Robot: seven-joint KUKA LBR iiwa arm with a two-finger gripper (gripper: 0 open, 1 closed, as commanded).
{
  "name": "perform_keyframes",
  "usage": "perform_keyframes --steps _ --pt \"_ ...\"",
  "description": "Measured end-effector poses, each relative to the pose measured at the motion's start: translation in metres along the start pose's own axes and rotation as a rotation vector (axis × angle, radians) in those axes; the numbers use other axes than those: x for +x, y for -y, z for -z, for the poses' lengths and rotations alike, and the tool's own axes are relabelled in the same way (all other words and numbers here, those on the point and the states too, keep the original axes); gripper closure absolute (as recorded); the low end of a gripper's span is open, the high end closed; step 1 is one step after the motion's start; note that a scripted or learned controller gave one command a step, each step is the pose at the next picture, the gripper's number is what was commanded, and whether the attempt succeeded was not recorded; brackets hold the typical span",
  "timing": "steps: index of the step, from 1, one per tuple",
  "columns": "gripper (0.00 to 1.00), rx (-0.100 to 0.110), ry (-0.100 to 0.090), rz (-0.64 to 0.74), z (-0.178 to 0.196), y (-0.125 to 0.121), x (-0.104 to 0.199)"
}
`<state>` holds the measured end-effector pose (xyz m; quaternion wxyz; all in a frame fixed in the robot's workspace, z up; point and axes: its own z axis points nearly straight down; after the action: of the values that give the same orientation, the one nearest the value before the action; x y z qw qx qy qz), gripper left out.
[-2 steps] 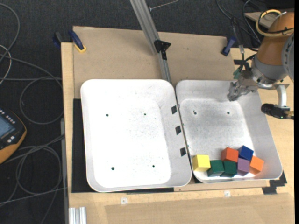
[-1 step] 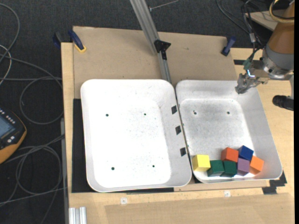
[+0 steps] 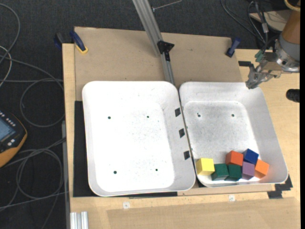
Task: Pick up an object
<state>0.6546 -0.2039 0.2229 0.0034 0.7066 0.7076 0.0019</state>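
Observation:
Several small blocks lie clustered along the near edge of the right bin (image 3: 267, 123): a yellow block (image 3: 206, 165), two green blocks (image 3: 220, 171), an orange-red block (image 3: 234, 157), a blue block (image 3: 250, 155), a purple block (image 3: 249, 169) and an orange block (image 3: 261, 167). My gripper (image 3: 253, 81) hangs over the far right corner of that bin, well away from the blocks, with nothing seen between its fingers.
The left bin (image 3: 90, 128) sits beside the right one. A slanted metal pole (image 3: 151, 27) rises from the far side between the bins. Blue clamps (image 3: 78, 42) hold the board at the far corners. Cables and a handheld device (image 3: 7, 135) lie on the floor at left.

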Motion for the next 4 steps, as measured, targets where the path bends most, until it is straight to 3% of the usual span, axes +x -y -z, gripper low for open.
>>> perform_keyframes --steps 2,4 --pt "1.00 0.007 -0.005 0.004 0.008 -0.004 0.093" --pt "1.00 0.007 -0.005 0.005 0.015 0.007 0.197"
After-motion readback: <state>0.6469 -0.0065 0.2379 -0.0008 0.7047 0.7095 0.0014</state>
